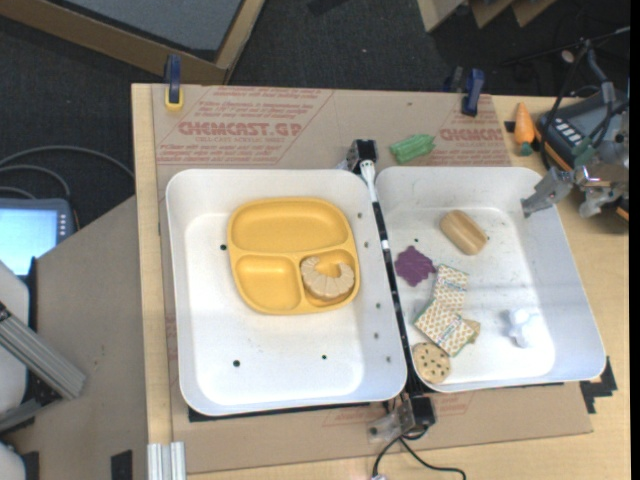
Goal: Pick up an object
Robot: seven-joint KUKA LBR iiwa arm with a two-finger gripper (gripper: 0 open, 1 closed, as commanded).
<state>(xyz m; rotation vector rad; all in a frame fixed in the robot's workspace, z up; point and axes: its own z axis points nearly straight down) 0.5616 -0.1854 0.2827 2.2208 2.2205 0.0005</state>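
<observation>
Claw parked at the rim, nothing picked yet.

Camera view: we see the claw (597,183) at three o'clock, over the right bin's (560,268) far corner; we cannot tell its state, and nothing sits in it. The bun (463,231) lies nearest, at the bin's twelve o'clock; purple piece (413,265), crackers (446,308), cookie (432,362) and white piece (519,326) crowd lower. We judge a descent into that cluster could nudge neighbours or close on nothing. The yellow plate (290,230) sits in the left bin (200,298).

Dark carpeted floor (70,78) surrounds the wooden bench (150,268), with plywood boards (130,8) lying beyond it.
</observation>
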